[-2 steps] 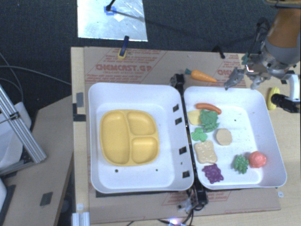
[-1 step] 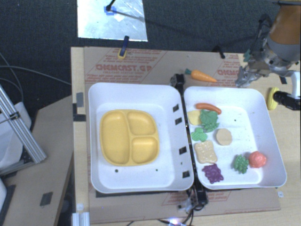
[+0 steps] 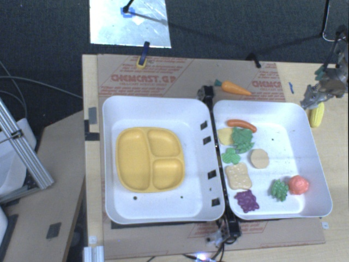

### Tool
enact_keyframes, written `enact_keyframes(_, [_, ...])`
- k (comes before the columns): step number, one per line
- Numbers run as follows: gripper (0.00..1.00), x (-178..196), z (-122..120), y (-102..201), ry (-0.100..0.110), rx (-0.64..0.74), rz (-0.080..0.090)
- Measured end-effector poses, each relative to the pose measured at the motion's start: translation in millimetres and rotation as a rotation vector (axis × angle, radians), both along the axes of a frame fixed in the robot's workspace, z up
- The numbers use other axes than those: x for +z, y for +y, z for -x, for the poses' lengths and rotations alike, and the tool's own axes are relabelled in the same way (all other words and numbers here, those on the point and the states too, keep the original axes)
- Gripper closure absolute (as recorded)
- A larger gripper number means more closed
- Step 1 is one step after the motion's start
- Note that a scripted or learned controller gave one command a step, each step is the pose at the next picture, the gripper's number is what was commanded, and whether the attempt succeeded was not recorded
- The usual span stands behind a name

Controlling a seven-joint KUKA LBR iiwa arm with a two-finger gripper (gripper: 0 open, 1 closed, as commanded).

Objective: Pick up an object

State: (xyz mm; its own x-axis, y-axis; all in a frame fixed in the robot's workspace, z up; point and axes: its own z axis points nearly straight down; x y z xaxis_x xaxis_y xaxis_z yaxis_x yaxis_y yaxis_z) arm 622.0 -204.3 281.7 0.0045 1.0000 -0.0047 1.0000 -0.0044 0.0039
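Note:
The right bin (image 3: 305, 141) holds several toy foods: a red sausage (image 3: 241, 125), a large green broccoli (image 3: 242, 140), a yellow piece (image 3: 224, 136), a small green leaf (image 3: 231, 156), a round beige biscuit (image 3: 259, 159), a tan cracker (image 3: 238, 176), purple grapes (image 3: 247, 200), another green piece (image 3: 279, 189) and a red-orange fruit (image 3: 298, 184). My gripper (image 3: 313, 99) hangs at the far right, over the bin's upper right corner. A yellow corn cob (image 3: 316, 115) lies just below it, outside the bin wall.
The left bin (image 3: 114, 201) carries a yellow divided plate (image 3: 150, 159). An orange carrot (image 3: 235, 88) lies on the cardboard behind the bins. A blue and yellow tool (image 3: 143, 55) sits at the bench's back edge.

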Motion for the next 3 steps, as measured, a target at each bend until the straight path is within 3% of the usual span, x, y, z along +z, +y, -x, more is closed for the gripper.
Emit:
enact_keyframes(2, [1.00,-98,129,70,0.013,0.005,-0.009])
enact_keyframes(3, [1.00,-121,136,112,0.006,0.011,-0.007])
